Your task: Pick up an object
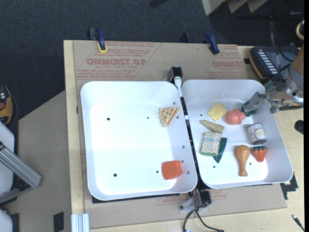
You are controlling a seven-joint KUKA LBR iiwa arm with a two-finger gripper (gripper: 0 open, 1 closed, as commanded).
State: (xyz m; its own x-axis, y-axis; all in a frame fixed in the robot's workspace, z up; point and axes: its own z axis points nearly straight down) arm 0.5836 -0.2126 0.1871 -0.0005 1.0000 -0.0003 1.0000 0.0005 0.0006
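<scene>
Nearest the lens, the orange block (pixel 172 169) lies in the left bin (pixel 96 95), well apart from your gripper (pixel 251 105). Gripper sits low over the right bin (pixel 285 173), at its far right; whether it is open or closed you cannot tell, and nothing is seen in its grasp. Judged step: approach. The pink object (pixel 235 117) lies just beside it, the can (pixel 256 133) near. Expect crowding below; the rim behind limits retreat.

The arm reaches in low over the right bin's (pixel 285 163) far right corner, its gripper (pixel 252 104) pointing inward just above the bin floor.
</scene>
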